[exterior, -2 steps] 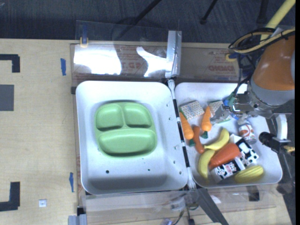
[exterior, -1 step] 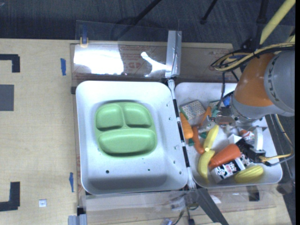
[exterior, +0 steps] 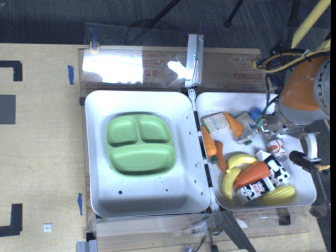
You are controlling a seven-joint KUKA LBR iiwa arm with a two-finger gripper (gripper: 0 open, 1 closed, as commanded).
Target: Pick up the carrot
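Carrot [exterior: 251, 174] count: one, beside two bananas [exterior: 232, 173]; tool [exterior: 273, 124] state unclear.

Pale wooden surface [exterior: 42, 156] bearing black tape marks [exterior: 16, 70] and short blue tape strips [exterior: 70, 74] along its left part. Beyond its far edge, dark grey carpeted floor [exterior: 131, 4] crossed by black stand legs [exterior: 173, 7]. A clear plastic sheet [exterior: 136, 62] stands at the far edge, catching bright glare. A yellow bar [exterior: 310, 17] slants at upper right.
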